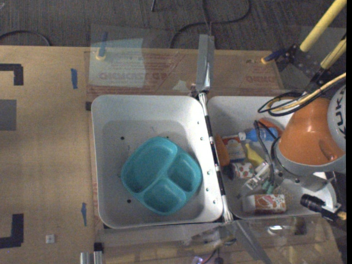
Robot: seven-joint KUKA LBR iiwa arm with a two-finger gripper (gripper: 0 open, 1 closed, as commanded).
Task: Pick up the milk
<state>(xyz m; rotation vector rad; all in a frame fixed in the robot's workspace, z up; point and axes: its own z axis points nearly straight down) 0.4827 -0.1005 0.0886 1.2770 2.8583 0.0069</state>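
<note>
Gripper (263, 176) in right bin (236, 111), jaw opening unreadable; milk (264, 203) lies just toward bench front edge, long axis left-right.

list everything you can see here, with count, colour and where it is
bins: 2, white, side by side on the bench
divided plate: 1, teal, three compartments, in the left bin
carton: 1, white with red print, lying near the front of the right bin, maybe the milk
small packaged items: several, red, orange, yellow, blue and white, crowded in the left part of the right bin, too jumbled to count
bench: 1, light wood, with black marks and blue tape bits at the left
clear sheet: 1, transparent, behind the bins
cables: a few, black, on the grey floor behind the bench
arm: 1, grey with an orange band, over the right bin
hand: 1, among the items, state unclear
</note>
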